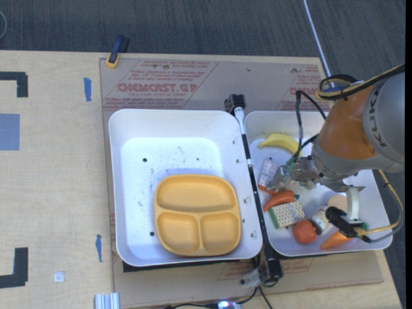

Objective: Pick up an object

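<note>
Arm (360, 127) reaches into right bin (380, 237); gripper (290, 172) low over clutter, its state not readable (cannot tell). Just beside it: banana (278, 141) toward bin's far side, orange carrot piece (280, 200), red tomato (305, 232). Left bin (129, 134) holds a yellow divided plate (197, 212).

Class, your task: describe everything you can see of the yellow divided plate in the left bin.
The yellow divided plate is a rounded rectangle that looks like matte plastic, orange-yellow in colour. It has three compartments: one long one along the far side and two smaller ones side by side along the near side, split by raised ridges. It lies flat and upright, nothing in it, on the floor of the left bin, toward the bin's near right part. Only the bin touches it; the gripper is over the other bin.
</note>
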Robot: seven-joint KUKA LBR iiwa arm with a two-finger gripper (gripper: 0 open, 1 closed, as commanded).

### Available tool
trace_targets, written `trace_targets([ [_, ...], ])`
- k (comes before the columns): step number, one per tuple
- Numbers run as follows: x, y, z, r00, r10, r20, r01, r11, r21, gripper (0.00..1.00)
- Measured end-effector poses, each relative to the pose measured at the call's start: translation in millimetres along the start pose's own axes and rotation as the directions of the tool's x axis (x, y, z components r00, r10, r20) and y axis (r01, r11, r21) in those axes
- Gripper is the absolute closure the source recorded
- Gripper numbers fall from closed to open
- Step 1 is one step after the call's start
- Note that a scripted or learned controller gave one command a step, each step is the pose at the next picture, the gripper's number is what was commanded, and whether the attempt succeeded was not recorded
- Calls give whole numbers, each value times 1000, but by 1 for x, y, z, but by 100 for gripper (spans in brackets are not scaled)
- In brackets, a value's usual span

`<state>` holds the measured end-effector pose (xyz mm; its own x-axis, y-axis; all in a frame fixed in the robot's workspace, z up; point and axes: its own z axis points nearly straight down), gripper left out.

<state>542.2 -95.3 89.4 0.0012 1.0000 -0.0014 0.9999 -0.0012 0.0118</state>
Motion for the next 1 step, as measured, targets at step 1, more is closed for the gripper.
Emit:
trace_targets([
  [1,0,25,1,1000,0,-1,0,1000,5,0],
])
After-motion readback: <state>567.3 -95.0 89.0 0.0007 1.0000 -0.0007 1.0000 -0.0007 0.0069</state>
